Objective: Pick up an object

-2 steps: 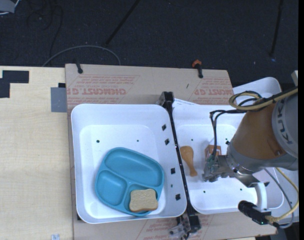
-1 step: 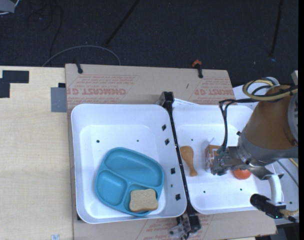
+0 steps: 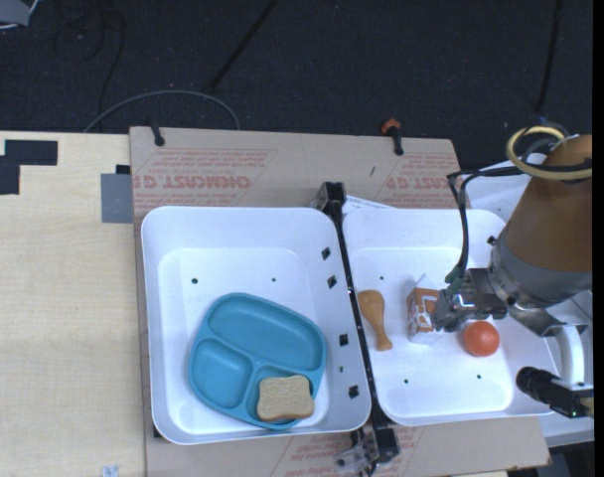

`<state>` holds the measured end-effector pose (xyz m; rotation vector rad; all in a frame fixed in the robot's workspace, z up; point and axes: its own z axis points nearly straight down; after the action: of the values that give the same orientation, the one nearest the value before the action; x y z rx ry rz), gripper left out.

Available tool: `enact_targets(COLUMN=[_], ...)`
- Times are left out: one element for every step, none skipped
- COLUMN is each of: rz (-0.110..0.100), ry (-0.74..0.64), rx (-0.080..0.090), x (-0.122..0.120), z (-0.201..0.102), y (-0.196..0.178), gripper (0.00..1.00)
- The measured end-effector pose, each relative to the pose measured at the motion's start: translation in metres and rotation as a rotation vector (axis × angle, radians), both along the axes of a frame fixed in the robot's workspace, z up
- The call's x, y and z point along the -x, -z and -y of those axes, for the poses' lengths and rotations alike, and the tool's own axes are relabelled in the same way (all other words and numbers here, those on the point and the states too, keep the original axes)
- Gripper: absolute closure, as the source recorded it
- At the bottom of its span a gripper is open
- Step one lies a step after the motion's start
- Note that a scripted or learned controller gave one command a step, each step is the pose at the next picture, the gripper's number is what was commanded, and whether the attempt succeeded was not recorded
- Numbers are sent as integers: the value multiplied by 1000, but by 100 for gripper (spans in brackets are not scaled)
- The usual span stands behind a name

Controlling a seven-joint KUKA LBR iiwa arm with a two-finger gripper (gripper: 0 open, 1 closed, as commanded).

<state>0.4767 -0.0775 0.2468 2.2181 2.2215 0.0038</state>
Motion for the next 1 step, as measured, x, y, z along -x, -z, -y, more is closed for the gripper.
enact_targets(rz=[-4], ry=[1], rx=[0], x=[0], z=[1], y=[-15], gripper=[100])
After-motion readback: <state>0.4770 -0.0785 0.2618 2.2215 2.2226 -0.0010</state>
